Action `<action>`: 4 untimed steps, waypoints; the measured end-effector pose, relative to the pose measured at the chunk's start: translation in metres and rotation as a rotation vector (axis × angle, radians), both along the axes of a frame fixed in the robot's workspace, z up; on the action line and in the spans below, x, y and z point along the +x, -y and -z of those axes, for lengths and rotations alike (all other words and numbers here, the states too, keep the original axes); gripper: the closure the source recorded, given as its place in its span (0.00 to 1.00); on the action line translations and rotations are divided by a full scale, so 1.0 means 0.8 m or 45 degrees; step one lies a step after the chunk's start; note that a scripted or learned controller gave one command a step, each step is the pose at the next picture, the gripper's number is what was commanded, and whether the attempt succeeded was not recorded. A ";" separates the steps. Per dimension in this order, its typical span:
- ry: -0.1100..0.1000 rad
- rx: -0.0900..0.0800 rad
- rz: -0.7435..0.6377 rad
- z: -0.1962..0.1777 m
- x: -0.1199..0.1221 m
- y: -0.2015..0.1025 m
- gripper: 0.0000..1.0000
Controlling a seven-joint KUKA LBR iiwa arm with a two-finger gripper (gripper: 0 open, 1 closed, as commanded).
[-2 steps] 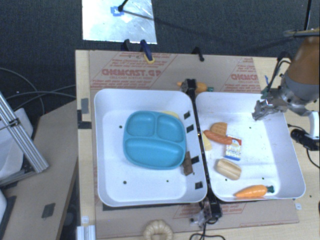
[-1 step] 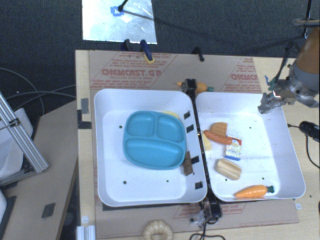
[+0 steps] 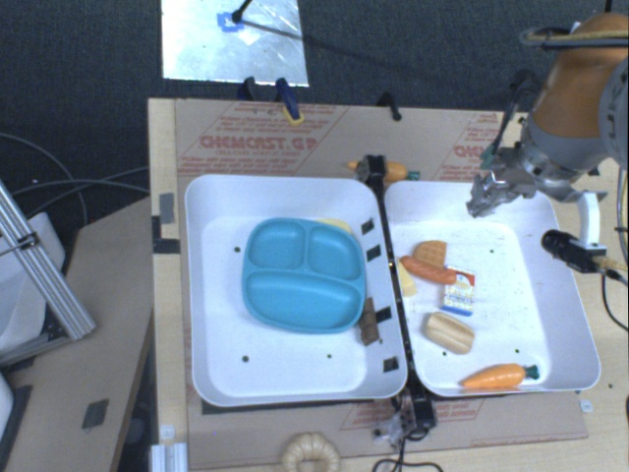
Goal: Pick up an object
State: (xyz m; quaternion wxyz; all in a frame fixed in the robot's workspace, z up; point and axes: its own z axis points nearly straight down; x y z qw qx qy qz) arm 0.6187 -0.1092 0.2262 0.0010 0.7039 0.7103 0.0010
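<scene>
The hand (image 3: 488, 197) hangs over the far part of the right bin (image 3: 550, 293), close to that bin's back wall; whether its fingers stand apart or together cannot be told from this slant, and nothing shows between them. The grey arm with its orange band (image 3: 580, 77) comes in from the right, above the bin's far right corner.

The things to pick lie in the right bin, well clear of the hand. An orange wedge (image 3: 430, 253) and a red sausage (image 3: 428, 270) sit together near the middle divider, the sausage just in front of the wedge. A small printed carton (image 3: 458, 293) lies just beside the sausage's right end. A tan bread roll (image 3: 449, 332) lies nearer the front, close to the carton. A carrot (image 3: 496, 376) lies along the front wall, its green end pointing right. A pale yellow piece (image 3: 406, 281) rests against the divider. The right half of this bin's floor is bare white, giving open room between the things and the right wall.

In the left bin (image 3: 221, 303) a blue divided plate (image 3: 305, 273) lies toward the right side, with bare floor on its left and front. A small brown piece (image 3: 370, 324) sits at the plate's right edge, near the divider.

Both bins rest on a brown board (image 3: 265, 136) on the bench.
</scene>
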 end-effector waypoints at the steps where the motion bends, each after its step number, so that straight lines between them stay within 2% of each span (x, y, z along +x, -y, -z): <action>1: 0.001 0.002 -0.001 -0.012 0.019 -0.070 1.00; 2: 0.002 0.002 0.000 -0.015 0.038 -0.130 1.00; 3: -0.001 0.001 0.000 0.010 0.049 -0.196 1.00; 4: 0.000 0.001 0.004 -0.011 0.043 -0.214 1.00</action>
